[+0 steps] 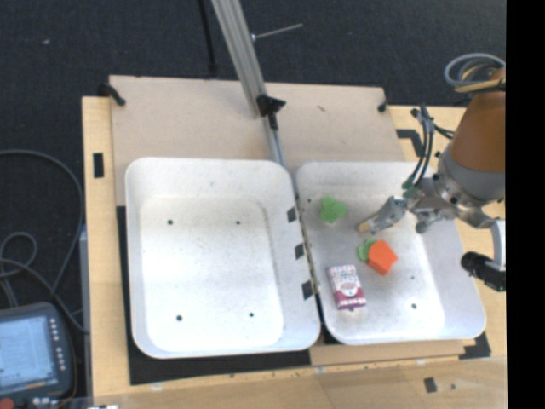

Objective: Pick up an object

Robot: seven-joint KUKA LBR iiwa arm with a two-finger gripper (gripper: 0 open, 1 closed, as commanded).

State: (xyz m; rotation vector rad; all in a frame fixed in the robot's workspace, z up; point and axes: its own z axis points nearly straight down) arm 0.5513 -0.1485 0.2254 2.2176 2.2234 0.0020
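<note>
The end effector (381,217) hangs over the right-hand bin, reaching in from the right, its pale fingertip end pointing left toward the middle of that bin; whether it is wide or narrow cannot be told, and nothing shows held in it. Behind it rises the grey arm (477,156) with its orange band.

The tabletop (204,100) is a light wooden board carrying both bins. The left bin (213,258) is white with a few dark specks on its floor. The right bin (443,301) touches it along a shared edge and holds all the loose things. A slanted metal pole (243,45) runs from the top of the view down to the seam between the bins.

In the right bin, a small white-and-red carton (347,286) lies near the front left corner. An orange block (382,257) sits just beside and below the end effector, with a small green piece (364,250) touching its left side. A green lump (333,210) rests further left, near the end effector's tip but apart from it.
</note>
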